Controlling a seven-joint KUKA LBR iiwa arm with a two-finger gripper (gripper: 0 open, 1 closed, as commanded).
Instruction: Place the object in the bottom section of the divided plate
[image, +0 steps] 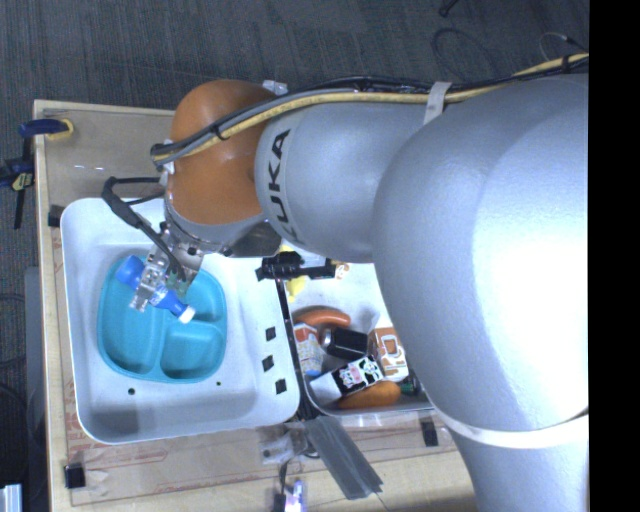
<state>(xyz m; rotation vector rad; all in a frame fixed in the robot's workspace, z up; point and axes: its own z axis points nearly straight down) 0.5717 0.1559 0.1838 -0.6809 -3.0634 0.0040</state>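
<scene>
A blue divided plate (195, 348) lies in the left white bin (150, 415). My gripper (160, 283) hangs over the plate's upper part, its metal fingers pointing down and to the left. A small object with a blue end (129, 270) and a white tip (186, 314) lies slanted across the gripper, and the fingers look shut around its middle. It sits just above the plate's upper section, near the divider ridge. The arm's orange band (215, 150) and grey body cover the bin's upper right.
The right bin (318, 408) holds several items: an orange-brown one (320, 319), a black one (347, 342), a black-and-white patterned pack (355, 376) and a brown box (392, 355). A black clamp (290, 268) sits on the wall between the bins.
</scene>
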